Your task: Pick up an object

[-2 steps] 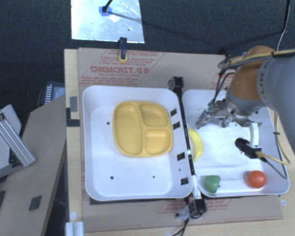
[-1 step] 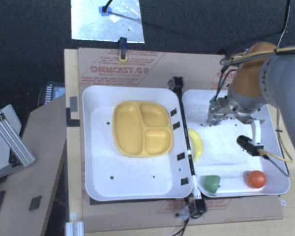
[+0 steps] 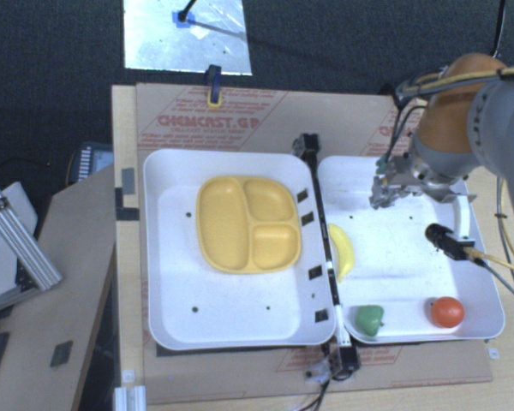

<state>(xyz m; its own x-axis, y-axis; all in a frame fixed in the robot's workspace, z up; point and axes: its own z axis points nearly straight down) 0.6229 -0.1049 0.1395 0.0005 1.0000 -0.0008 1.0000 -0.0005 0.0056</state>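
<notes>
Where the pincer [image 3: 385, 193] hangs, yellow banana [image 3: 341, 251] well apart, lower-left.

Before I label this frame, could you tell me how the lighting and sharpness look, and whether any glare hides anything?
In the camera view, light is even and soft; the white bins look bright but nothing is washed out. The foil sheet at the top shows mild glare. The yellow tray, green object and red ball are reasonably sharp; the gripper looks slightly soft.
</notes>
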